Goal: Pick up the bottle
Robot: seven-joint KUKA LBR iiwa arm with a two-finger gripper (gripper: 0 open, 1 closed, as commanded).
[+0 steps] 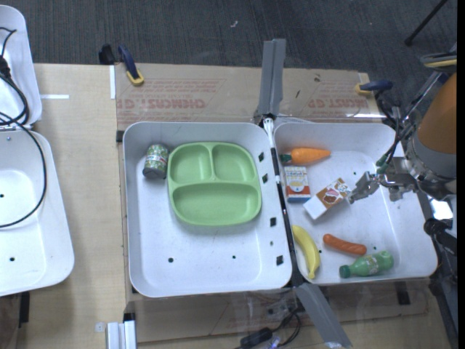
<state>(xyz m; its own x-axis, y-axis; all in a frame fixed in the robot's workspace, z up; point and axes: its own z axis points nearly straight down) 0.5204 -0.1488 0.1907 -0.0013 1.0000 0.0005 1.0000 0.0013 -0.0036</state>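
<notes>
1. Camera view, my fingers: my gripper (363, 188) sits low over the right bin (407, 147), its tips pointing toward the view's left. How far the fingers are parted I cannot tell, and I see nothing clearly held between them; the tips lie just beside the small white carton (327, 198).
2. My wrist and arm: the grey wrist runs back from the gripper to the bin's right wall, with the orange band (443, 122) above it at the view's right margin.
3. Right bin, contents: the green bottle (367, 265) lies on its side near the front right corner, well apart from my gripper. Just above it lies a red-orange sausage (344, 245); a banana (307, 250) rests along the left wall; a carrot (305, 155) lies near the back; a small orange-and-white box (296, 182) lies below the carrot.
4. Left bin (145, 253), contents: a green divided plate (214, 182) lies flat, and a small can (155, 161) lies just beside its left edge.
</notes>
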